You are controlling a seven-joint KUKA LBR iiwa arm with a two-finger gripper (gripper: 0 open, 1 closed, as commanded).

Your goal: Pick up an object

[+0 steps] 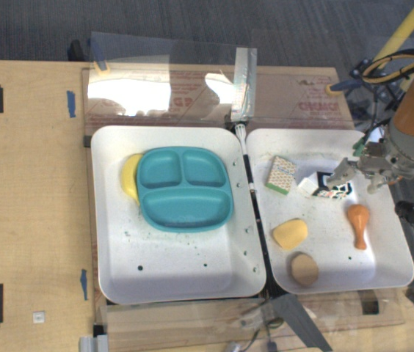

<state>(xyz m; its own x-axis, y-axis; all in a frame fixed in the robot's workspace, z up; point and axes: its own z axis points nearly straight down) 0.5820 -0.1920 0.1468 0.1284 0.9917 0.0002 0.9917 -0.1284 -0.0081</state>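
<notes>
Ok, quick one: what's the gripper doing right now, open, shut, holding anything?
Gripper: over the right bin, above the black-and-white item; nothing seen between its fingers, and open or shut cannot be told.

Left bin, far side from the tool: teal divided plate sits over a yellow item. Clear plastic panel stands behind the bins. Blue tape marks on the wooden tabletop.
</notes>
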